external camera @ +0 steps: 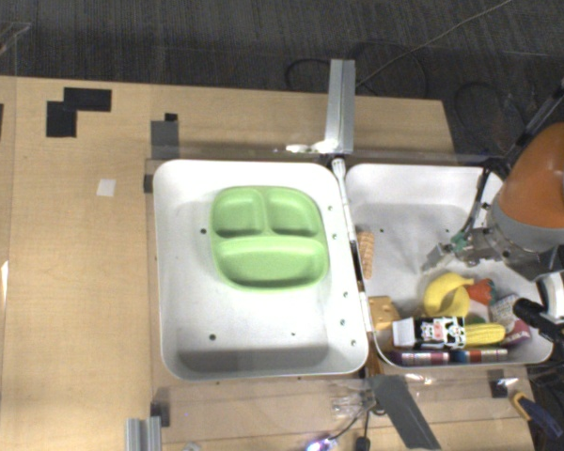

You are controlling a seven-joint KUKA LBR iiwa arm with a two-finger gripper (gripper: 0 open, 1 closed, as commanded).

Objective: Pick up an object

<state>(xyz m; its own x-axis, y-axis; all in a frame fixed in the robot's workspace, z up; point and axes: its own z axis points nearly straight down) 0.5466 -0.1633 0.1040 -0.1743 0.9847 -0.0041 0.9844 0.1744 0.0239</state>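
Observation:
The arm, with its orange band (543, 188), reaches in from the right over the right bin (404, 200). My gripper (462, 246) hangs low in that bin, just above and behind a yellow banana-shaped toy (445, 292). A pile lies along the bin's front edge: a yellow corn cob (484, 334), a black and white cow-print box (440, 331), a red piece (478, 292), and markers (451, 355). Nothing shows between the fingers.
The left bin (183, 336) holds a green divided plate (267, 237). A tan ridged stick (367, 254) lies by the right bin's left wall, and a wooden block (383, 311) sits at its front left. A metal post (340, 106) stands behind the bins.

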